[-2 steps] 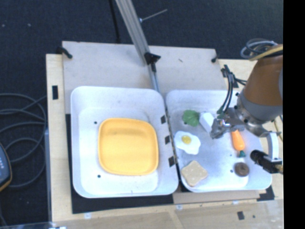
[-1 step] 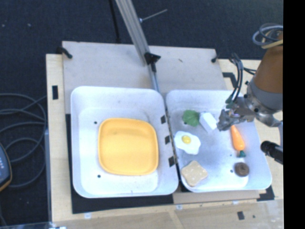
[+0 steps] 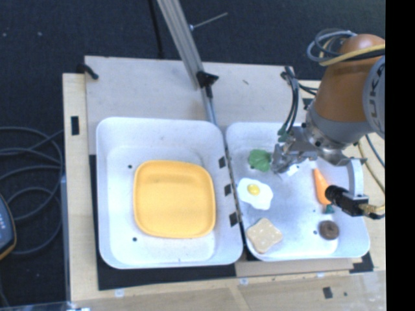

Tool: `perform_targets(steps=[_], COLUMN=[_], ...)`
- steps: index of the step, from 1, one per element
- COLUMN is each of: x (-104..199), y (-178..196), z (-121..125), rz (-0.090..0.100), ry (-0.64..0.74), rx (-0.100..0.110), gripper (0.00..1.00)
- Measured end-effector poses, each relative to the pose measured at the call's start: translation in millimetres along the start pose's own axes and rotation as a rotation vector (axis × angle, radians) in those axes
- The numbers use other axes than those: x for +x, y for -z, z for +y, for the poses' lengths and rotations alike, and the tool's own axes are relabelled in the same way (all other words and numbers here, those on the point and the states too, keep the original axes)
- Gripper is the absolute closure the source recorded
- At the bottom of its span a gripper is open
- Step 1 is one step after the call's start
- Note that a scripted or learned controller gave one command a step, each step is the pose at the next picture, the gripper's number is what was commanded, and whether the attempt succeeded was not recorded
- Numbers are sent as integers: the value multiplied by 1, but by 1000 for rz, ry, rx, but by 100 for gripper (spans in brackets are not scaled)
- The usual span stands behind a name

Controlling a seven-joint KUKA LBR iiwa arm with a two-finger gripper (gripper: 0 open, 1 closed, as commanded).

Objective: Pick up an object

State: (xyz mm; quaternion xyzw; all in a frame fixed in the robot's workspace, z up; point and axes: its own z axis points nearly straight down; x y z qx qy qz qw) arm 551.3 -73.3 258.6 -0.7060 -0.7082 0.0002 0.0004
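While nothing is visibly lifted yet, the tool [image 3: 283, 162] is down low in the right bin [image 3: 363, 238], upper-middle of that bin, right of frame centre, just beside the green object [image 3: 259, 159]. I can't tell the tool's state: it's too small and cluttered by its own hardware. So my read: approach done, grasp and lift both left. The likely target is the green object, a small rounded lump with a soft-looking outline, lying flat on the bin floor, with its right edge at or touching the tool. Other candidates in the same bin: fried egg [image 3: 254, 193] just below the green one, toast slice [image 3: 264, 234] lower centre, orange carrot [image 3: 320, 184] to the right, brown round piece [image 3: 329, 229] lower right. A yellow plate [image 3: 174, 198] fills the left bin [image 3: 110, 135], well apart from the tool.
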Motion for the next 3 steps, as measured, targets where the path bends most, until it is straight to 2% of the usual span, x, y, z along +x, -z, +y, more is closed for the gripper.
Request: perform_targets(steps=[1,3], x=[41,140], y=[-11,-26], z=[18,75], rz=[0,0], ry=[-1,-1], rx=[0,0], gripper=[100,100])
